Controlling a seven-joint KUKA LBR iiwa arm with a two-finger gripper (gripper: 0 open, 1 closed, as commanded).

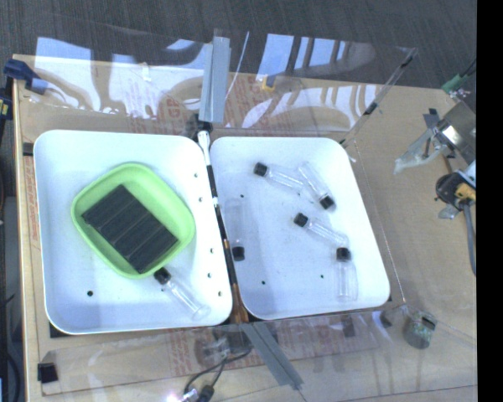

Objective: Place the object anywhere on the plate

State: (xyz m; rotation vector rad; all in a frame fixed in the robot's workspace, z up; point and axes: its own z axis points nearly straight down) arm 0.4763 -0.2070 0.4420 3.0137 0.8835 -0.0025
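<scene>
A lime-green plate (163, 191) with a dark ridged square in its middle lies in the left bin (59, 300). A clear vial with a black cap (178, 291) rests on the bin floor just off the plate's lower right rim. Several more clear black-capped vials lie scattered in the right bin (369, 296), among them one (272, 174) near its far side and one (318, 229) at its centre. My gripper (453, 166) sits at the far right edge of the camera view, outside both bins and well away from every vial; it is only partly visible.
A clear panel on a metal post (214, 78) stands behind the gap between the bins. Cables and a small fitting (417, 329) lie on the bench at the right bin's front corner. Dark gear sits off the bench's left edge.
</scene>
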